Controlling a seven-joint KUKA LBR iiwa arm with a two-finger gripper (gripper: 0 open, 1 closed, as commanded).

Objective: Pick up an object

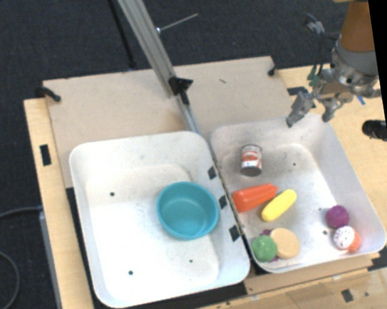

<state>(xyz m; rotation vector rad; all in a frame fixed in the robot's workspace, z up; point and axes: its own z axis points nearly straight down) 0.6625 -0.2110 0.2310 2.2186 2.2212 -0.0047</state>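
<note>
Pincer [313, 108] spread apart, nothing between its two dark fingers, hovering over the far right corner of the right bin [353, 184]. Right bin, smooth white plastic, rounded corners, contents: small cylindrical can [251, 159] with red label near the far wall; tapered orange carrot [254, 196] touching an oblong yellow piece [278, 205]; round green ball [265, 248] against a tan disc [287, 242]; purple ball [337, 216] just beside a speckled red-white ball [345, 238]. Left bin [110, 177]: glossy teal bowl [187, 210], round, upright. Table [121, 103] pale wood
</note>
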